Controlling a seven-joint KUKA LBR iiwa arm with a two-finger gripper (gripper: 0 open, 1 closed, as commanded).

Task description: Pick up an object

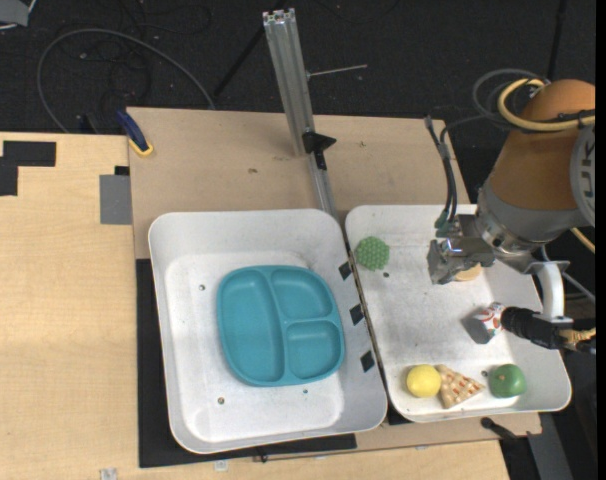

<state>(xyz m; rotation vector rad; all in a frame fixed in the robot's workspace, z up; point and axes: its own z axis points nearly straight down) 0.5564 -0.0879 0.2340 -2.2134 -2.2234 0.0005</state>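
Camera view: the hand (449, 265) hangs low over the upper part of the right bin (413, 368), and whether it is open or closed cannot be told from here. Just beside it, on its right, a small tan object (470, 273) peeks out, mostly hidden, so its long axis cannot be read. A green ball (372, 253) lies to the hand's left, near the bin's edge. Along the near edge sit a lemon (423, 380), a pizza slice (459, 389) touching it, and a green fruit (506, 379). A teal divided plate (280, 323) rests in the left bin (183, 368).
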